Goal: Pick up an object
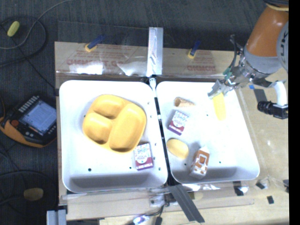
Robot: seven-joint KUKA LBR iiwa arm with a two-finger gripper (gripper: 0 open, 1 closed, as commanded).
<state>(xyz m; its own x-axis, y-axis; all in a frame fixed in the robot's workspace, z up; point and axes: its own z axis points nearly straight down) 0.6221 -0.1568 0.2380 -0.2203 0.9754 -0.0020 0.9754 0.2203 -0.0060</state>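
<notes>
- Floor (70, 3): dark grey carpet, crossed by thin cables at upper left.
- Bench (262, 139): pale wood top, scuffed along the right side.
- Plastic sheet (117, 62): clear, laid behind the bins, held by blue-and-yellow clamps (93, 43).
- Handheld pendant (35, 121): orange-edged, lit screen, lying on the carpet at left.
- Light: even, overhead.

My wooden bench (267, 139) carries 2 shallow white bins side by side, the left bin (75, 172) touching the right bin (248, 149), with a clear plastic sheet (126, 60) clipped flat behind them.
</notes>
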